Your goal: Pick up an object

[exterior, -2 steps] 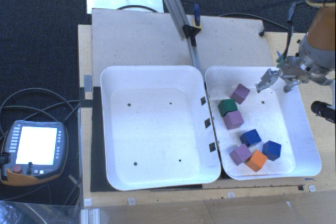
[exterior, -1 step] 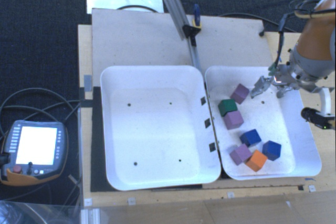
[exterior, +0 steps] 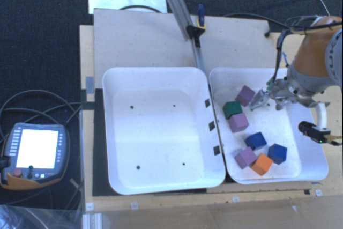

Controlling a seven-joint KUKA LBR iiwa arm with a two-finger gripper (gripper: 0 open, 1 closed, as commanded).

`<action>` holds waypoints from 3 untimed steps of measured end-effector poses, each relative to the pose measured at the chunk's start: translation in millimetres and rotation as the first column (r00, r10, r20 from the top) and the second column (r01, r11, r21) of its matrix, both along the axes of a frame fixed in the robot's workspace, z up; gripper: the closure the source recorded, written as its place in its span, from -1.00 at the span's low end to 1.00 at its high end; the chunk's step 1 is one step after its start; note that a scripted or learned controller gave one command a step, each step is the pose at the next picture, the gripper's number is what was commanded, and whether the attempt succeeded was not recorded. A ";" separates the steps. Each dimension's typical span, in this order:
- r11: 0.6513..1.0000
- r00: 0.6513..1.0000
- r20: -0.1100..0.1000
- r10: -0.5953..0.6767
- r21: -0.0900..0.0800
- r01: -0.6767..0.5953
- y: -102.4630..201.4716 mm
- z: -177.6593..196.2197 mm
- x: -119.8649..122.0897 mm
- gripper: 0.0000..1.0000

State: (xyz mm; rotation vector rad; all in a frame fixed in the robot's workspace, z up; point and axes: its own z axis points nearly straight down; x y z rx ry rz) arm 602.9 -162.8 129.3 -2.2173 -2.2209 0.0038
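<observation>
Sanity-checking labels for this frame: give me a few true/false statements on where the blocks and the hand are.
1. All the blocks sit in the right bin. True.
2. The hand is over the left bin. False: it is over the right bin, beside the upper purple block.
3. There are two blue blocks. True.
4. The orange block lies next to the green block. False: it lies near the bin's front edge, beside a purple block and a blue one.
5. There are three purple blocks. True, the third being just below the green one.
</observation>
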 end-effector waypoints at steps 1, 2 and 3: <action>1.000 1.000 0.009 0.003 -0.002 -0.003 -0.2 14.9 2.4 1.00; 1.000 1.000 0.011 0.002 -0.002 -0.002 2.0 59.3 1.8 1.00; 1.000 1.000 0.008 0.003 -0.002 -0.003 1.7 78.7 3.0 1.00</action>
